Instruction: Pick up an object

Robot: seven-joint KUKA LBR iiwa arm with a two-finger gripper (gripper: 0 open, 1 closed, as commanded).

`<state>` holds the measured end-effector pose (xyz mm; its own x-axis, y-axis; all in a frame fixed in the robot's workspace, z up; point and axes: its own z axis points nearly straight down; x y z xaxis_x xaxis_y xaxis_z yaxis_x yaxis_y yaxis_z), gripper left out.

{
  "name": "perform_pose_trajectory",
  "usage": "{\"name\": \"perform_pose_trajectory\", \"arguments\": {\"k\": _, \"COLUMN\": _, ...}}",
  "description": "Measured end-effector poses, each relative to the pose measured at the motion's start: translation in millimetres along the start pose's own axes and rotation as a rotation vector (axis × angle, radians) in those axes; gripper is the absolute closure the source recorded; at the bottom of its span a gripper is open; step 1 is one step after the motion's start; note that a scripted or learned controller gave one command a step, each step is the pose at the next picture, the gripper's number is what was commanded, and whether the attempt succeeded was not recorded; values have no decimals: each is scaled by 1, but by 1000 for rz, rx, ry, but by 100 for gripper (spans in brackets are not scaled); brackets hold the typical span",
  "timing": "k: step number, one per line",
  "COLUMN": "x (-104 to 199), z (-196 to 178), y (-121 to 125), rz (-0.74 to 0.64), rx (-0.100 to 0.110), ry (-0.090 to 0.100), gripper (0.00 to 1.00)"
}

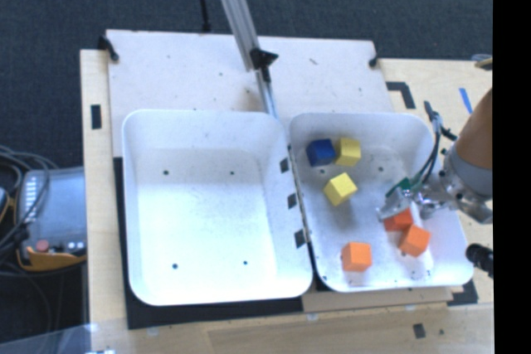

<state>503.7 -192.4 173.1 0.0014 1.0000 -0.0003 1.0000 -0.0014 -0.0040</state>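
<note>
Claw (401, 207) is low in the right bin (375, 127), right on top of a red block (399, 220); I can't tell how wide it's spread or whether it grips anything. An orange block (415, 240) sits just beside it, so it could nudge that one or pinch an edge and slip. Yellow blocks (340, 188) well clear.

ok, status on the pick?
Tool low in right bin, at red-orange block; grip unconfirmed. Orange block right beside it.
</note>
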Motion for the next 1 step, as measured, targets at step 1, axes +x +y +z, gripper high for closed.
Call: {"name": "perform_pose_trajectory", "arguments": {"k": 1, "x": 2, "z": 42, "y": 9, "rz": 7, "rx": -12, "ry": -7, "gripper": 0}}
